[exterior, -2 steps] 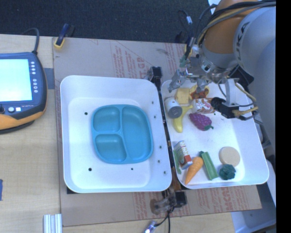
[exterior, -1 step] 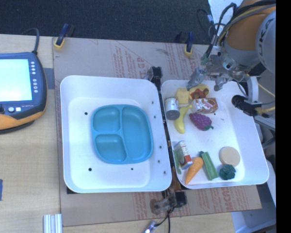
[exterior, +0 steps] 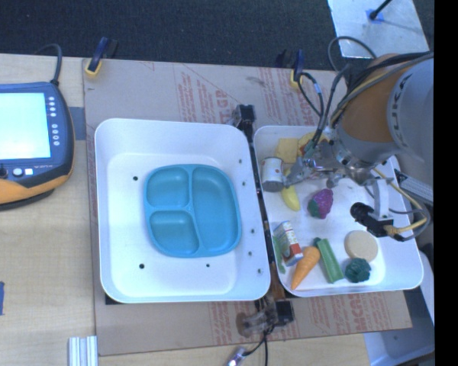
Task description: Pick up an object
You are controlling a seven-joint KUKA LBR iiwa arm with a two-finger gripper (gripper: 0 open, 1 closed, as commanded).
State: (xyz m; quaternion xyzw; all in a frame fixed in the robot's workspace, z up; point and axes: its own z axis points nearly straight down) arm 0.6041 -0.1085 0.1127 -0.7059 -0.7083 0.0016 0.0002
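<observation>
- The claw hangs low in the right white bin, beside the small silver can; whether it is apart or together, I cannot tell.
- Just beside it lie a yellow banana-shaped toy and a purple knobbly toy: likely targets.
- Farther out: orange toy carrot, green stick, pale round disc.
- Risk: crowded pieces; a closing claw may nudge the can or banana away and come up with nothing.
- The blue divided plate sits in the left white bin.

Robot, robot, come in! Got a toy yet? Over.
Gripper low in right bin, grip unclear. Banana, purple toy close by, loose. Arm covers bin's far side.
</observation>
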